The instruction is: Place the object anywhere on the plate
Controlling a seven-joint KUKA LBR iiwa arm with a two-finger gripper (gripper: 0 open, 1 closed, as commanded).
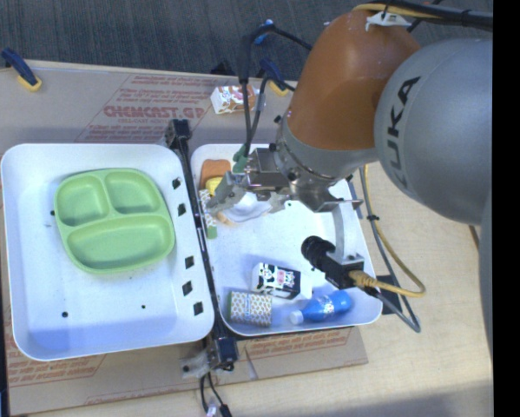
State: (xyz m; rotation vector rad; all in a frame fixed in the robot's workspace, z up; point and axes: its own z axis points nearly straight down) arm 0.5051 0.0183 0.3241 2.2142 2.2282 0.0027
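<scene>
**Quick headcount of the bench**

Two white bins sat side by side: the left bin (34,320) and the right bin (242,259). One green divided plate (114,220). In the right bin I counted one cow-print carton (277,279), one patterned cup (249,307), one blue bottle (325,307), one orange item (213,170). One arm (398,102).

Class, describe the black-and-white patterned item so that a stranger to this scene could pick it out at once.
Start at the right bin, the one the arm reaches into, and look along its near edge. The small cow-patterned carton lies there, between the patterned cup and the blue bottle. It is the one boxy item with black blotches on white.
</scene>
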